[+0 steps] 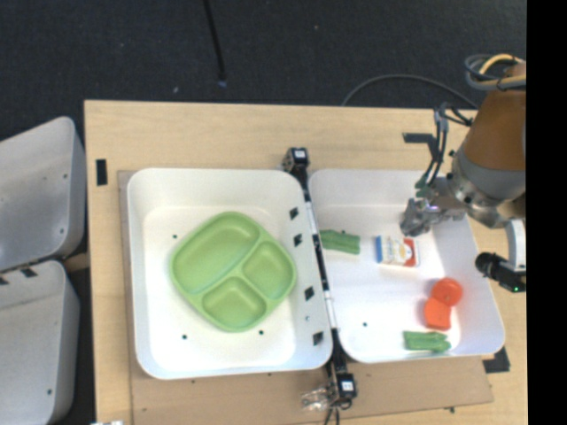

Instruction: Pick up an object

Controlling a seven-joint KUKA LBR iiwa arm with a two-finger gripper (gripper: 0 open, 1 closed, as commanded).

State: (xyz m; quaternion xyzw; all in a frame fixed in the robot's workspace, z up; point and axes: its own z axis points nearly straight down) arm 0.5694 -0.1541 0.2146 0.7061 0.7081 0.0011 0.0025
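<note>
Arm: grey KUKA arm (pixel 493 144) with its orange band stood highest and so closest to the lens, entering at 3 o'clock of the frame.
Bench: tan bench top (pixel 204 131) carried two white bins side by side.
Left bin: left bin (pixel 146 326) held one thing, a green divided plate (pixel 233 270), lying flat near its centre.
Right bin: right bin (pixel 354 193) held four small items, all apart from one another.
Orange item: orange object (pixel 441 304) lay at 4 o'clock of the right bin.
Packet: small white packet with red and blue print (pixel 396 251) lay near the bin's centre, just beside the gripper at its 7 o'clock.
Green pieces: one green piece (pixel 340 242) at 9 o'clock by the dividing wall; a second green piece (pixel 426 342) at 5 o'clock near the front rim.
Gripper: gripper (pixel 418 214) hung over the right bin at about 1 o'clock of its floor; jaw state could not be told, nothing seen held.
Step (judgement): approach stage, no pick made yet.
Next move (judgement): packet looked the likeliest target; would call for a short shift toward 7 o'clock, a descent, then a closing straddling the packet.
</note>
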